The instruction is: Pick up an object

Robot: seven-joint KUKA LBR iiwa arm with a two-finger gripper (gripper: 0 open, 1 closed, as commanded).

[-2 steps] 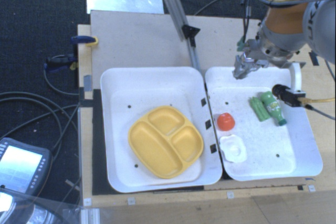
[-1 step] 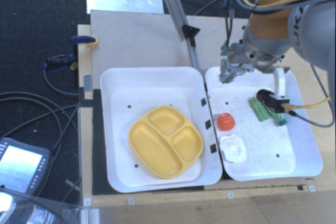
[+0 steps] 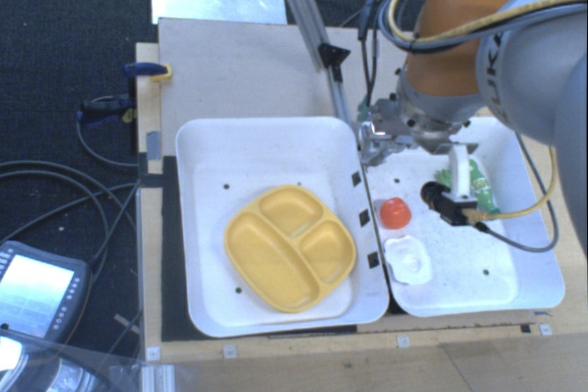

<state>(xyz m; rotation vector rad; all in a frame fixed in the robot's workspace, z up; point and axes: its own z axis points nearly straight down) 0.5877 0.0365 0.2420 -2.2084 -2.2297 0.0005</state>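
The end effector [image 3: 375,140] is hovering over the far left corner of the right bin [image 3: 514,289], and I can't tell if it's spread or pressed together. A red ball [image 3: 395,213], white cup [image 3: 408,260] and green packet [image 3: 480,195] are lying in that bin.

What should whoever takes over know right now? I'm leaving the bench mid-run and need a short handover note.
The gripper is low over the far left corner of the right bin; its grip can't be judged.
The right bin holds a red ball, a white cup and a green packet.
The left bin holds a yellow plate.
Done: nothing lifted; everything lies in the bins.
Left: pick up one object.
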